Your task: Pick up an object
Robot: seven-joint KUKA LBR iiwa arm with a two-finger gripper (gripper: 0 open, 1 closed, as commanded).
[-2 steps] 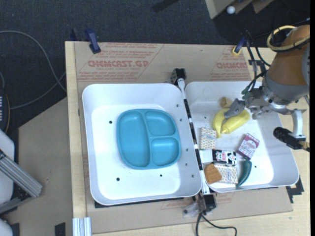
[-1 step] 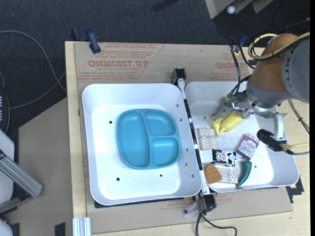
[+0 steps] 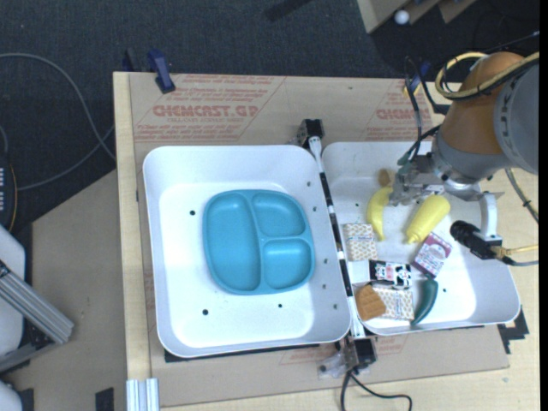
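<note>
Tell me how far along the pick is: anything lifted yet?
Done: the arm has reached the right white bin. In hand: the two-finger gripper hangs between two yellow banana-shaped toys, with nothing visibly held. Left: grasp and lift. The blue divided plastic plate lies in the left bin.

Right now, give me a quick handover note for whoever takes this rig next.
Gripper: low in the right bin, at its upper end, between the two yellow bananas; whether it is open or shut cannot be told from this view, and nothing can be seen held.
Things: left banana and right banana lie in the right bin. Below them lie small packets, a pink packet, a green pepper and a brown cookie-like piece.
The left bin holds a blue divided plate.
Done: the arm is down among the objects.
Left: grasp one and lift it.
</note>
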